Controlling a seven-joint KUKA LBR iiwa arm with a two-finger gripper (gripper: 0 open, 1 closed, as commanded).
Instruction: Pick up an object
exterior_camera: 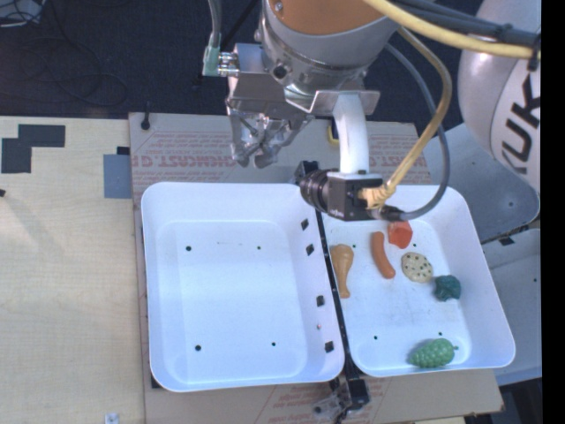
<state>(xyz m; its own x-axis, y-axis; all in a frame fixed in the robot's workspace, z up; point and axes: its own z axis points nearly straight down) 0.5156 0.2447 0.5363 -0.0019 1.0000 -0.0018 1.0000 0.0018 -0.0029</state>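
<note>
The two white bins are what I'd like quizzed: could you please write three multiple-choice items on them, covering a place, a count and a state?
1. Which bin holds the toy food?
A. the left bin
B. the right bin
C. both bins

2. How many pieces lie in that bin?
A. three
B. six
C. nine

3. Where is the gripper?
A. above the far rim of the left bin
B. pressed on the green bunch
C. low over the orange sausage

Answers:
1 B: all the pieces lie in the right bin.
2 B: drumstick, orange sausage, red piece, speckled cookie, dark green piece, green bunch.
3 A: the gripper hangs over the left bin rim, away from the food.
</note>
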